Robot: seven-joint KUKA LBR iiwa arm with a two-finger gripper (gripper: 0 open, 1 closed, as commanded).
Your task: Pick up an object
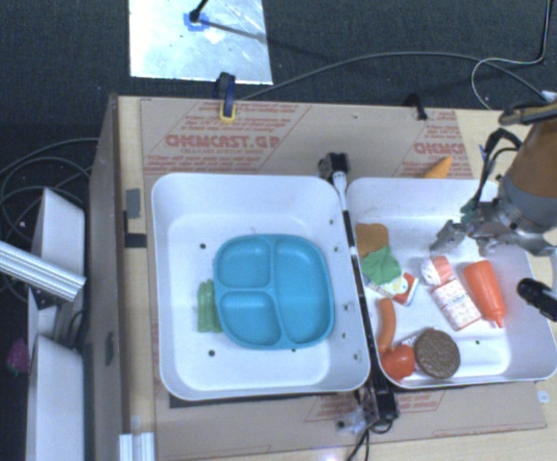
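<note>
My gripper (464, 237) hangs over the right bin (538, 353), near its upper right part. It is open and nothing sits between its fingers. Just below it lie a small red and white piece (438, 270), a red and white carton (456, 304) and an orange bottle-like toy (486, 291). Further left in that bin are a brown bread slice (372, 237), a green leaf (383, 266), a red-orange sausage (386, 322), a red tomato (399, 361) and a round brown patty (437, 352).
The left bin (187, 353) bears a blue divided plate (273, 291) with a green piece (206, 306) at its left side. A small orange thing (438, 168) lies on the cardboard behind the right bin. The ridge between the bins (353, 277) stands between them.
</note>
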